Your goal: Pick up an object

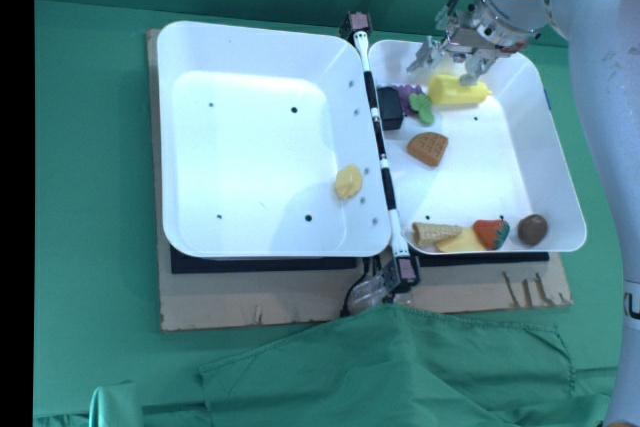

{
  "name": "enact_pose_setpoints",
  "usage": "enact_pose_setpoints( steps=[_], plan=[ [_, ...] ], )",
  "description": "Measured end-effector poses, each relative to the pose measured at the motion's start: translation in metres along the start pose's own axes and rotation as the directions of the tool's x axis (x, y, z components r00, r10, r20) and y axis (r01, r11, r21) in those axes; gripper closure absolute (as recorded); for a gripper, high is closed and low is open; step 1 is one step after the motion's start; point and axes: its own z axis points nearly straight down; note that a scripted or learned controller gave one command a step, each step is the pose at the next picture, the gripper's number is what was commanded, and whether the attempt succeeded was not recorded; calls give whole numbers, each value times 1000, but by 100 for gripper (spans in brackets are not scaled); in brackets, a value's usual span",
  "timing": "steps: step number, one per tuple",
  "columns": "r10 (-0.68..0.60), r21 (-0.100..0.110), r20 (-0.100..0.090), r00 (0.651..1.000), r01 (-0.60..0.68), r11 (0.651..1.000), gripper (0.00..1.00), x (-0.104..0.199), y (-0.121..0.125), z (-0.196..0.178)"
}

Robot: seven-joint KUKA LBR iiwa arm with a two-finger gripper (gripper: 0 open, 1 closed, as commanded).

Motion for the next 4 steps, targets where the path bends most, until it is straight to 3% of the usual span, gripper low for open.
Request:
enact_pose_setpoints(
  steps=[1, 2, 3, 4],
  plan=[
    [1, -12, 5, 1000, -1, 1000, 100, -1, 3, -16],
    [2, -7, 5, 1000, -2, 1000, 0, -1, 2, -13],
    [2, -7, 4, 1000, -2, 1000, 0, -1, 2, -13],
    [1, 3, -4, 1000, -1, 1000, 0, 4, -59, 22]
  ],
)
